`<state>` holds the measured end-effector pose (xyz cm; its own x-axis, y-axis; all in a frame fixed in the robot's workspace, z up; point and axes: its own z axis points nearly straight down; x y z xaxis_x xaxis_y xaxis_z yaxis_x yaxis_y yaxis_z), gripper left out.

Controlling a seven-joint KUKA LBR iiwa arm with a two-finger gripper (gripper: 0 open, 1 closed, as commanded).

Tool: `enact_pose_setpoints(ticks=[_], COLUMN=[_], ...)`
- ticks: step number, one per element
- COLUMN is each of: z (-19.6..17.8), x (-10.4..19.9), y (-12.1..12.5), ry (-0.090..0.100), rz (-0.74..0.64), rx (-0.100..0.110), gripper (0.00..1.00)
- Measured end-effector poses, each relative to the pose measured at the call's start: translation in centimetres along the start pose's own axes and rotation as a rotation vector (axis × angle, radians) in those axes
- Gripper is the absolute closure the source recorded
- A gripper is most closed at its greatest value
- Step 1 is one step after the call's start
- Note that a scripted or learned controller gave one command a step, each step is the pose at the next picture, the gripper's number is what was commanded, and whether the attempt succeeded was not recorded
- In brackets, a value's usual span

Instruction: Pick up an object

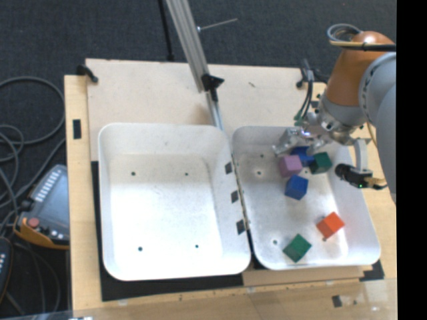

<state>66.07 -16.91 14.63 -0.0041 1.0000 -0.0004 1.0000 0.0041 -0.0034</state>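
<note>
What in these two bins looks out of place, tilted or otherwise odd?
Nothing looks spilled or damaged. All the blocks lie in the right bin. The purple block, a blue block and a dark green block crowd together under the gripper, and several sit skewed.

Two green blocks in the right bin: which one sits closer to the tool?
The darker green block at the far side of the right bin, beside the tool. The lighter green block lies alone by the near rim.
</note>
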Motion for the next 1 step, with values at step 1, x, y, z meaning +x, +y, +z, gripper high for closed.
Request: enact_pose_setpoints(ticks=[1], z=[4.95], x=[-0.52], y=[-4.83], ry=[-0.002], rz=[0.006], rx=[-0.004], gripper=[0.0])
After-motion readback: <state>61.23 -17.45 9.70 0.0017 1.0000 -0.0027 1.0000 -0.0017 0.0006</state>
